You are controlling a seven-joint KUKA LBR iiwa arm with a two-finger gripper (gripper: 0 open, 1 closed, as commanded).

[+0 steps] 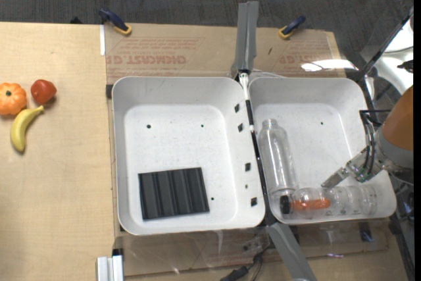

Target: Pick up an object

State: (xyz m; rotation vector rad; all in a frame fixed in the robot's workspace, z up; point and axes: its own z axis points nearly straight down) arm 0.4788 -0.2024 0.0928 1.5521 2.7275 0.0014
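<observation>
Two shallow white plastic bins side by side, left bin [125,161] and right bin [309,92], walls confining loose items within reach; two-finger gripper [335,179] low inside right bin, entering from right at a slant, tip close to the lying clear plastic bottle with orange insert [322,202] along the near wall; contact not confirmed, nothing visibly pinched, finger state impossible to tell; second clear plastic bottle [276,153] lying lengthwise beside the dividing wall, touching or nearly touching the first at its lower end; black ribbed rectangular block [173,192] flat in left bin, well apart; likely step: approach for grasp, pick not yet achieved.
</observation>
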